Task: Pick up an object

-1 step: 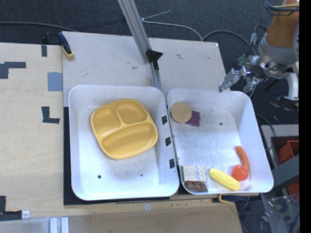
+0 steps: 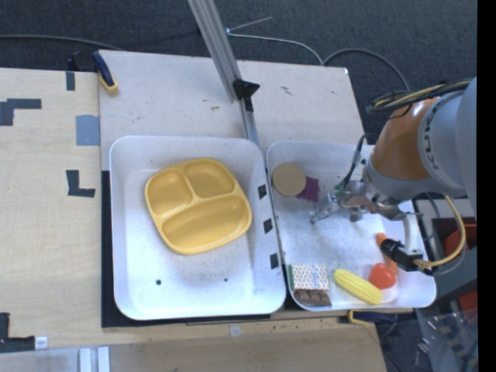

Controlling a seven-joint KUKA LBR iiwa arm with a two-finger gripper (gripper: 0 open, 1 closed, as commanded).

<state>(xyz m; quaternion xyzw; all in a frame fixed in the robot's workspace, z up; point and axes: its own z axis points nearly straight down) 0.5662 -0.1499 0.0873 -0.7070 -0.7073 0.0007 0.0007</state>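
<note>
Purple toy (image 2: pixel 311 187) lying in the right bin (image 2: pixel 325 242), touching the round brown lid (image 2: pixel 289 179). Gripper (image 2: pixel 325 208) hovering just beside the purple toy, fingers apart, holding nothing. Maybe bumping the brown lid and pushing the toy away.

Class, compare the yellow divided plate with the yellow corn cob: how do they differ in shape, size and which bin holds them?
The divided plate is broad and flat with three compartments; the corn cob is slim and rounded. The plate is far larger than the cob. The plate lies in the left bin, the cob in the right bin. Both are yellow.
</note>
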